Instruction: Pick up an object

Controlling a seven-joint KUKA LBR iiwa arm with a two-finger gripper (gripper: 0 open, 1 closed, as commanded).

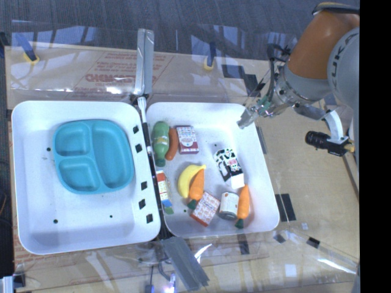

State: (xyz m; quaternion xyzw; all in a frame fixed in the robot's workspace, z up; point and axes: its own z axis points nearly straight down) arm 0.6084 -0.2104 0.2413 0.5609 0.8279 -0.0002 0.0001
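Nearest the lens, the carrot (pixel 244 202) looks light, rigid and smooth, best pinched across its thick middle, though I cannot tell the gripper's (pixel 244 120) spread above the right bin (pixel 264 163).

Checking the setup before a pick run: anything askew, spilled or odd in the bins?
Nothing spilled or broken. The right bin holds a loose jumble of toy food: a carrot leans on a can, another carrot lies across the banana. The blue tray sits slightly skewed in the left bin.

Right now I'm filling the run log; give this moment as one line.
gripper: over right bin's far right corner, nothing visibly held | toys: in right bin, untouched | blue tray: in left bin
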